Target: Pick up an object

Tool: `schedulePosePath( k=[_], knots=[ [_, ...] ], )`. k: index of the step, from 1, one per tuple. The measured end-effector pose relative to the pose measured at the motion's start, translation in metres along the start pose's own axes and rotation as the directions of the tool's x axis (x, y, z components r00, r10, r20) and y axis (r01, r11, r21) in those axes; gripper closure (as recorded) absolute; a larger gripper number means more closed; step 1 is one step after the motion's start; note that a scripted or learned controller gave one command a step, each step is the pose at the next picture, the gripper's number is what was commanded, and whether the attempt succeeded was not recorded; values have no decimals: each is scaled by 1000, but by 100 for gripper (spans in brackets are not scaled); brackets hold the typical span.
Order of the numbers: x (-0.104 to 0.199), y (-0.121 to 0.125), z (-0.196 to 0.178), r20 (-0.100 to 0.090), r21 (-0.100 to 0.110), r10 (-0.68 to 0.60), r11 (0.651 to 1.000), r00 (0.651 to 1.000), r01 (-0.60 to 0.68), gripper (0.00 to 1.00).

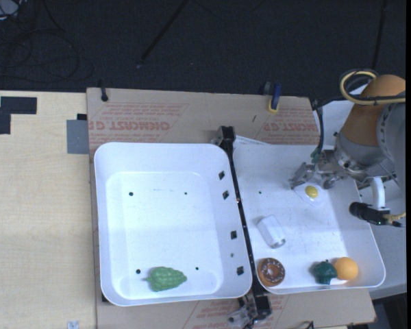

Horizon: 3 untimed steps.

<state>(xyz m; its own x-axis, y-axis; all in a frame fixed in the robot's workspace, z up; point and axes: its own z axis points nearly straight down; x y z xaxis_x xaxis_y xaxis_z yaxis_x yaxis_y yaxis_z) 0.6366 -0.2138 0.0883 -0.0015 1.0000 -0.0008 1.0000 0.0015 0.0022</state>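
A robotics lab bench, not a home or shop. Marked by two shallow white plastic bins (103, 184) set side by side on a printed brown cardboard sheet (192, 118) clipped down with a blue-handled clamp (274, 96), a pale wooden benchtop (34, 211), loose black cables (27, 19) against a dark backdrop, and a grey robot arm with an orange band (373, 125).

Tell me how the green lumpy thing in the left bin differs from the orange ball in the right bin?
The green lumpy thing is bumpy and wider than tall; the orange ball is smooth and round. The green one lies by itself near the front of the left bin; the ball sits in the front corner of the right bin, touching a dark teal object. The green one looks somewhat larger. Both rest near their bins' front walls, away from the pincer.
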Motion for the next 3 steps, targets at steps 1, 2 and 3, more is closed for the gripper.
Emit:
schedulePosePath(
  k=[1,2,3],
  knots=[
    [65,9,-105,-1,-4,-4,1000,1000,4,0],
    [90,5,7,-3,9,-1,1000,1000,1,0],
    [89,7,-9,-1,6,-2,1000,1000,2,100]
  ],
)
